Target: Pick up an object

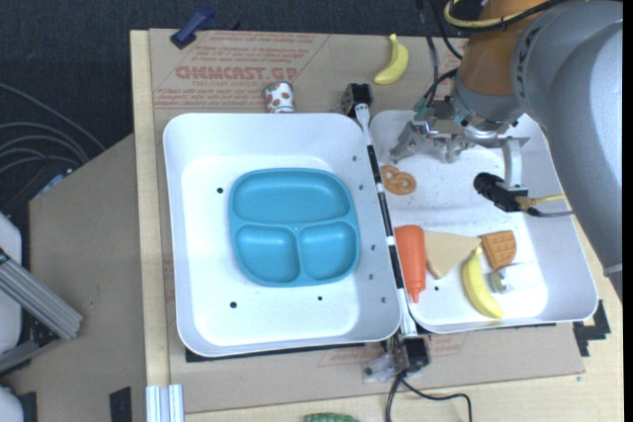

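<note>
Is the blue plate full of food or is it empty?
Empty. The blue plate sits in the left bin, and all three of its compartments show bare blue.

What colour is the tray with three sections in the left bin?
Light blue. The tray shows clearly in the camera view, lying in the left bin.

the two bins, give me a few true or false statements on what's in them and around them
1. The blue divided plate lies in the left bin. True.
2. The pretzel lies in the left bin. False: it is in the right bin.
3. The carrot lies by the right bin's left wall. True.
4. Both bananas lie inside bins. False: one banana lies on the board behind them.
</note>
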You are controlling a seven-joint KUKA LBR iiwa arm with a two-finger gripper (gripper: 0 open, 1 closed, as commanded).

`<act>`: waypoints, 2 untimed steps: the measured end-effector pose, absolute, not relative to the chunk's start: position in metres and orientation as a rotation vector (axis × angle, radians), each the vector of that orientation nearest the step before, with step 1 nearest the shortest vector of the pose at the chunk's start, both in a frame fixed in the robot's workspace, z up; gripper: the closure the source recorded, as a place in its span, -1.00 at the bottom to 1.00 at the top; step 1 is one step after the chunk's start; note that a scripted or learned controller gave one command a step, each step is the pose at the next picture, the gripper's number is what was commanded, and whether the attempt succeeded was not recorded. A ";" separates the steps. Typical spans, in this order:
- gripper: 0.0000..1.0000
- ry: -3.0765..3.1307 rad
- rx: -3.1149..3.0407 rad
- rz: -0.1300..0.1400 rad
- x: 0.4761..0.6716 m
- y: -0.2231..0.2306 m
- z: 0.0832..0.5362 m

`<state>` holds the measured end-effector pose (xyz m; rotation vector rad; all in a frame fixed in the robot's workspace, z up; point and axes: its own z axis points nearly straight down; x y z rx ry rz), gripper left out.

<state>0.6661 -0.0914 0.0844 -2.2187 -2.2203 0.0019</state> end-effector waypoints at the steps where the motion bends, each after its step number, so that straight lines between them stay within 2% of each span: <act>1: 1.00 -2.222 -2.219 0.001 0.667 -0.091 0.095; 2: -1.00 -2.222 -2.219 0.002 0.667 -0.091 0.095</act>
